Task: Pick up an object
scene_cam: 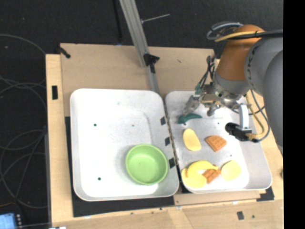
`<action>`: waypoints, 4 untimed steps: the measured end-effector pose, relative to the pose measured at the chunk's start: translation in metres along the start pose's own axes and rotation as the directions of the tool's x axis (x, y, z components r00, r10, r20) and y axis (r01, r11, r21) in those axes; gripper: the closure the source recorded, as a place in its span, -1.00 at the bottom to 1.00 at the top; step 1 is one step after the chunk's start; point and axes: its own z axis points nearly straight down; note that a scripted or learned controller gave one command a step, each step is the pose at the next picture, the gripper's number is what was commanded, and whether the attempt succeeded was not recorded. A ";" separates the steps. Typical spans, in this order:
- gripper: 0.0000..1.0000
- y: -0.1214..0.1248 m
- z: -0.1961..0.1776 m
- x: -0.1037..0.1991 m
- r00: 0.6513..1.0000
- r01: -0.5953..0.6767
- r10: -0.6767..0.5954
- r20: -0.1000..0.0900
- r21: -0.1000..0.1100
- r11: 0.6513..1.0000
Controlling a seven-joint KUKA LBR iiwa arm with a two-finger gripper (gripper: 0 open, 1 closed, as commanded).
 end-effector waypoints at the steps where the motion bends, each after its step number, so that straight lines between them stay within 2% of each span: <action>1: -1.00 -0.001 0.044 0.004 1.000 -0.001 0.001 0.000 -0.001 1.000; 2: -1.00 -0.001 0.064 0.002 1.000 -0.002 0.002 0.000 -0.003 1.000; 3: 1.00 -0.002 0.052 0.002 1.000 -0.006 0.006 -0.003 -0.001 1.000; 4: 1.00 0.000 -0.009 -0.006 1.000 -0.002 0.002 -0.004 -0.004 1.000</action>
